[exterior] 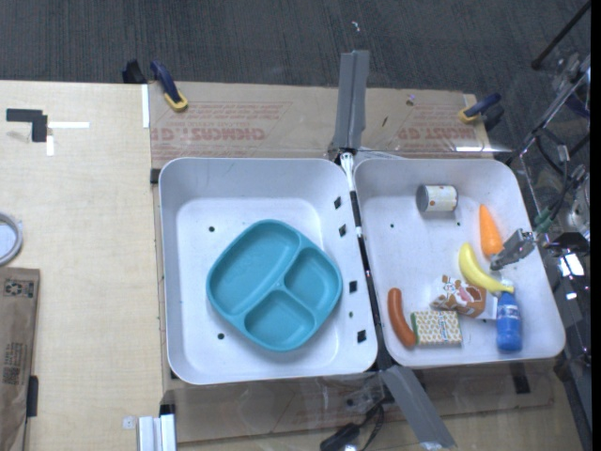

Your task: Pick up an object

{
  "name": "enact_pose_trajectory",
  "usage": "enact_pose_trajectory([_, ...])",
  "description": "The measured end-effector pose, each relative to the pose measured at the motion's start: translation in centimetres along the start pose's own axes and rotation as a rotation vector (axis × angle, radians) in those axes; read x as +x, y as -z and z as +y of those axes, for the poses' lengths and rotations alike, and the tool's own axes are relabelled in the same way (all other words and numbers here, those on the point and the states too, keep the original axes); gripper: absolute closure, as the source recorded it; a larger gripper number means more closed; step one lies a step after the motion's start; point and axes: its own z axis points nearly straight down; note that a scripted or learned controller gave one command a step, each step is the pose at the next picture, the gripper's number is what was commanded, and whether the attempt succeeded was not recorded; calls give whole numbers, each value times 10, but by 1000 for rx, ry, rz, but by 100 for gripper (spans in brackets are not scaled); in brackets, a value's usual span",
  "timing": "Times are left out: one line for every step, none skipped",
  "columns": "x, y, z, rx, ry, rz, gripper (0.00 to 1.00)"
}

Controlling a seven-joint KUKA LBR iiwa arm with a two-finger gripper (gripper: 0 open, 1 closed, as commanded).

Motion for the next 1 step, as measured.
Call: enact_pose_trajectory([-1, -27, -24, 1, -205, 1, 0])
